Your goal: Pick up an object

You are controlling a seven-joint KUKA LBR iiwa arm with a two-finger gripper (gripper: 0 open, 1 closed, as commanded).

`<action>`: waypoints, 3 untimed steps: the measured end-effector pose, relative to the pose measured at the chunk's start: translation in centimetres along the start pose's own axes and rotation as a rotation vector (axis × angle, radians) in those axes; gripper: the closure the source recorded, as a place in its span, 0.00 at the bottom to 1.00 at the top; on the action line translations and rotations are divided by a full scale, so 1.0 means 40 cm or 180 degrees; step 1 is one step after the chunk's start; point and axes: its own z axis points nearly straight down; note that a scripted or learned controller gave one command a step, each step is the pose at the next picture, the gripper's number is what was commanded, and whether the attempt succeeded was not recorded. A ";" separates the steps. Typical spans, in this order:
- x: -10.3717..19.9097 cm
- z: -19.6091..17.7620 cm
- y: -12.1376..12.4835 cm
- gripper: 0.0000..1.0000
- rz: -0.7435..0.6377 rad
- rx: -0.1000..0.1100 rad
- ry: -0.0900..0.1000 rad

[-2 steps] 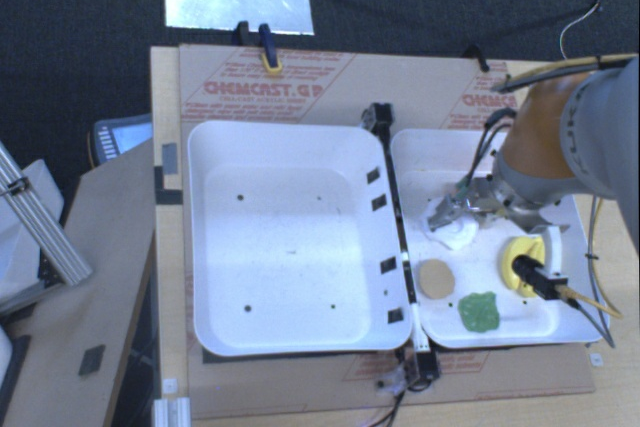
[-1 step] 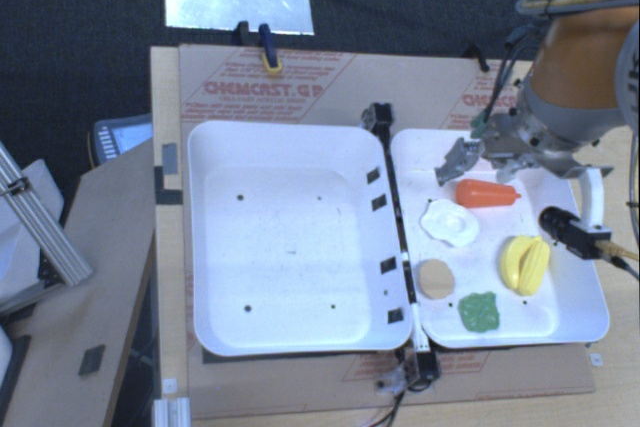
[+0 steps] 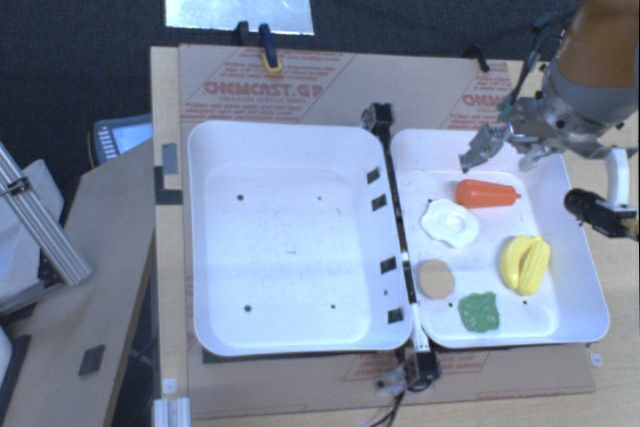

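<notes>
The right bin holds several toy foods. An orange carrot lies near its back. In front of the carrot are a white fried egg, a yellow banana bunch, a tan round cookie and a green leafy piece. My gripper hangs above the back of the right bin, just behind the carrot. Its fingers are spread open with nothing between them.
The left bin sits beside the right one, with a black hinge strip between them. Both rest on a cardboard sheet. A metal rail and a grey side table stand at the left.
</notes>
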 end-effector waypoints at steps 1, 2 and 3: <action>-0.001 -0.442 -0.015 0.00 -0.0020 -0.0055 -0.0004; 0.217 -0.637 0.115 0.00 -0.0047 -0.0032 0.0012; 0.202 -0.653 0.111 1.00 -0.0034 -0.0008 0.0004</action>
